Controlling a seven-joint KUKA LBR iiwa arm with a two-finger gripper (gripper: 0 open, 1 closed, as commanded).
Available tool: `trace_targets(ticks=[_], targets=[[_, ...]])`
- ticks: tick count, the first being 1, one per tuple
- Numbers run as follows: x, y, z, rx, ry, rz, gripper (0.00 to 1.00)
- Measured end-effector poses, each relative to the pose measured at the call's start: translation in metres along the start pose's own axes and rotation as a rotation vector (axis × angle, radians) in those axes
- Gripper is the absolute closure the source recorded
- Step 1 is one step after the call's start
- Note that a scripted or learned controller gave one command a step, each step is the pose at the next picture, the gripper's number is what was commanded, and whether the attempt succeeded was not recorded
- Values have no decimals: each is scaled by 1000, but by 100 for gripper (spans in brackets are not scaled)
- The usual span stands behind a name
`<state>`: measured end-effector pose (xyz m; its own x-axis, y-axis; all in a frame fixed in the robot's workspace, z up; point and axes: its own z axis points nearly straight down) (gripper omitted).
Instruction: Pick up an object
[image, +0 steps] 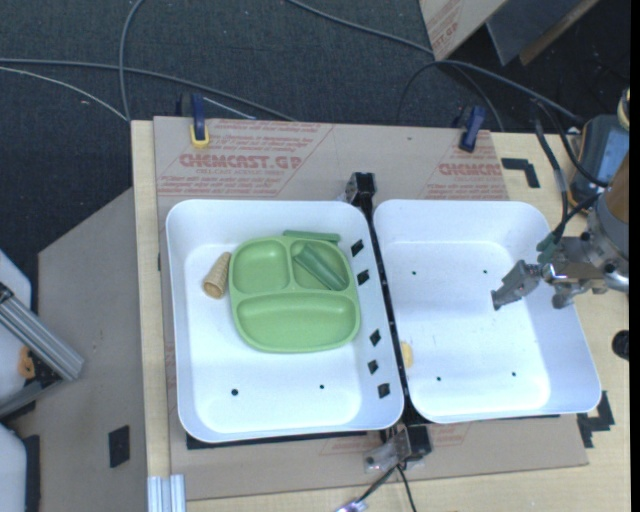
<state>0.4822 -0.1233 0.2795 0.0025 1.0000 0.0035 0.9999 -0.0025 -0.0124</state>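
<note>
Seen from the one camera above, the tabletop is carrying two shallow white bins side by side. The left bin is holding a green divided plate lying flat near its middle, toward the far side. A green object is lying in the plate's far right compartment, and a flat green piece is sticking out from behind the plate's far edge. A small tan cone-shaped object is resting on the bin floor, touching or just beside the plate's left rim. A small yellowish item is sitting at the divider between the two bins — too small to identify.

The right bin is showing its white floor. The arm is reaching in from the right, and its end effector is hanging over the right part of this bin, pointing left — well apart from the plate and the cone. Nothing is showing between its fingers; how wide they stand cannot be told from this angle.

Blue clamps are gripping the board's far edge.
</note>
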Motion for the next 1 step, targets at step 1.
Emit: trace_targets(ticks=[1], targets=[[0, 2, -5, -11, -2, -3, 0]])
